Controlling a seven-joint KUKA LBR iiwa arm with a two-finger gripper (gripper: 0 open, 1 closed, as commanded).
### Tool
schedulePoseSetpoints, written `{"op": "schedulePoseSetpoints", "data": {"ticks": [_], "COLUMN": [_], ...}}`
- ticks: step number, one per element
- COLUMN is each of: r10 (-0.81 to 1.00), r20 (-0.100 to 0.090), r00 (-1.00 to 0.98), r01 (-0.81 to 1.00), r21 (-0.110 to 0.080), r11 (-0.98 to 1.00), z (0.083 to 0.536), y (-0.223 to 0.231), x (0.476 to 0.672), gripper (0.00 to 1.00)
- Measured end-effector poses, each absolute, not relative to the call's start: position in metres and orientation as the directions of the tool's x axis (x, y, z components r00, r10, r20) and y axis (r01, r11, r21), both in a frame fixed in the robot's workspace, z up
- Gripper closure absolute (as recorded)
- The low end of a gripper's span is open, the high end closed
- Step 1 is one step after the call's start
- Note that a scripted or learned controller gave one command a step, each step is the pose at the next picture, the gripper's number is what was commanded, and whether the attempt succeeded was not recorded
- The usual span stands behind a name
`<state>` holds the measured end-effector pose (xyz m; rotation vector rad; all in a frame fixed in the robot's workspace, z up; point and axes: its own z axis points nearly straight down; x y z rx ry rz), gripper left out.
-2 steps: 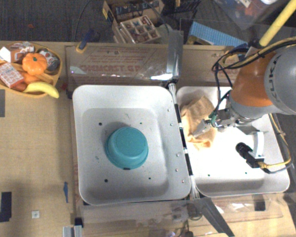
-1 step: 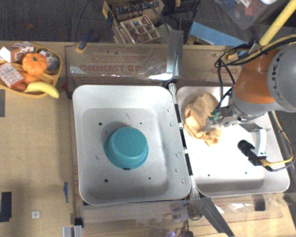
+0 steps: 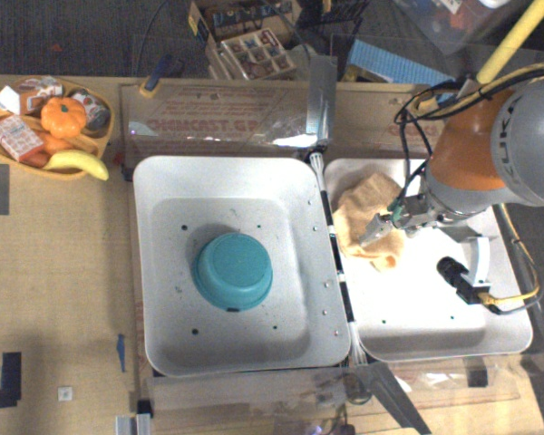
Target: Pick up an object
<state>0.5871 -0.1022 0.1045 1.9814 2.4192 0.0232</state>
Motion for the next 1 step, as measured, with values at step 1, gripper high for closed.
{"op": "schedulePoseSetpoints", "data": {"ticks": [1], "r10": [0.964], "r20": [-0.003], "r00": [-0.266], "r01": [0.964], "r21": [0.012], "r11": [0.266], "z": [0.0906], "y": [-0.1004], "x": [0.5703], "gripper": [0.00]}}
